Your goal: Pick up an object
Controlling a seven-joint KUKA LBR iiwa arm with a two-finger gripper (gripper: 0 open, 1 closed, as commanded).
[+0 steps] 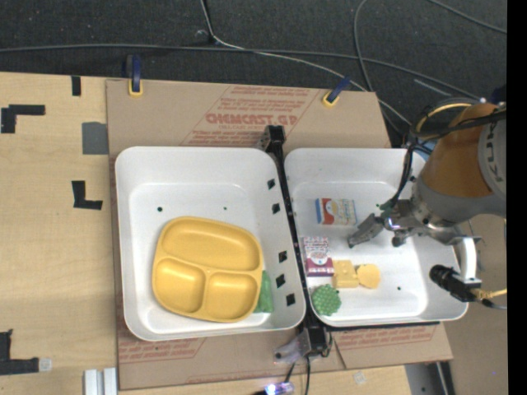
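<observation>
The end effector (pixel 368 230) hovers low in the right bin (pixel 412 164), fingers spread and holding nothing. Just below it lies the yellow cheese toy (pixel 356 276); I would descend squarely, straddle it, then close before lifting.

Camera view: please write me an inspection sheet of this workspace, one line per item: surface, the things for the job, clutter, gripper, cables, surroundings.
Surface: two shallow white bins, left bin and right bin, side by side on a cardboard sheet on a wooden bench.
Job's things: right bin holds a small carton, a red-and-white packet, a yellow piece and a green item.
Clutter: left bin holds a yellow divided tray with a green thing at its right edge.
Gripper: gripper is over the right bin, near the carton; nothing seen between its fingers.
Cables: black cables run over the dark floor behind the bench.
Surroundings: two clamps hold the cardboard's far edge.
</observation>
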